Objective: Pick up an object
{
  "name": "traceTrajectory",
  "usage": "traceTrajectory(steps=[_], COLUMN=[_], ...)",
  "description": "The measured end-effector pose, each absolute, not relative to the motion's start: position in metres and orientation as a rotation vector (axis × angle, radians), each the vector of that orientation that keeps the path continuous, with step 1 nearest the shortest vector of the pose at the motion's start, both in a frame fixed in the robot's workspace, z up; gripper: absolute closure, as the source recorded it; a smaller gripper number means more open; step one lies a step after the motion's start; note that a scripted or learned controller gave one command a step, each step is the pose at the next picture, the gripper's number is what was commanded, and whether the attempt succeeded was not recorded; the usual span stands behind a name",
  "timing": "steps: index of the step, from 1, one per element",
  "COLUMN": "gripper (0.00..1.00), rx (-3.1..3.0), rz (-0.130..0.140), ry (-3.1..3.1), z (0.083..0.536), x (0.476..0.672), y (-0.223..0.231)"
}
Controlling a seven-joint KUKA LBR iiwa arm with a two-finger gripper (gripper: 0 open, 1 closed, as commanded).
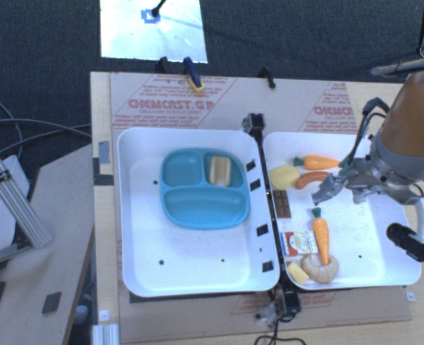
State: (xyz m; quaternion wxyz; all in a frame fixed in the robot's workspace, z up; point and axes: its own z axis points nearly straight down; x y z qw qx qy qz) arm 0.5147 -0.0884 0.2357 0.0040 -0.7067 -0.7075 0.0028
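My gripper [332,190] hung over the right bin [384,264], low above its white floor, and I could not tell its state from this slanted look. Just beside it lay a red sausage [311,180], with a yellow potato [284,176] to its left and a carrot [320,162] above it near the bin's far edge. A second carrot [321,239] lay below the gripper, pointing toward a curled pastry [321,268], a small red-and-white packet [299,244] and a yellow piece [297,272] at the near edge. Across the divider, the left bin [140,250] carried a blue divided plate [203,190], a slice of bread [220,169] sitting in its upper right compartment.
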Motion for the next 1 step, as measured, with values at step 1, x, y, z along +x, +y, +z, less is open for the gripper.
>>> traceTrajectory(steps=[1], gripper=[0.00], rx=[-2.218], rz=[-0.002], ry=[-2.226], z=[0.2409], x=[0.5170], y=[-0.0883])
